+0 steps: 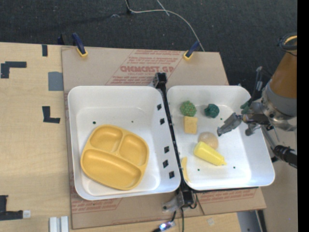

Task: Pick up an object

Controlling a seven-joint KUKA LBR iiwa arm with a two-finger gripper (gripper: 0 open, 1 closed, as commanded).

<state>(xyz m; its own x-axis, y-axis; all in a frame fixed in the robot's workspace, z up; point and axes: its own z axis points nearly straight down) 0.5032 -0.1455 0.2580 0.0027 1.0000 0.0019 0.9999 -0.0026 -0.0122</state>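
From my remote station, I watched the gripper hang over the right side of the right bin, the arm's wrist at that bin's right rim; I could not tell how its pincer stood, and nothing showed in its grasp. Five objects lay in the bin's left half: a green knobbly piece and a darker green piece near the far wall, a yellow block just in front of the first, a pale rounded lump near the middle, and a yellow wedge touching or just beside that lump on its near side. The wedge looked the likeliest pick. Its long axis ran slantwise, from the bin's left wall toward the near right corner, its blunter end toward the divider. I judged it light, stiff and fairly smooth, like toy plastic, so a grip across its short width at mid-length seemed safest; a pinch near the tapered end might squeeze it out. The left bin held a yellow divided tray, lying toward its near left corner.
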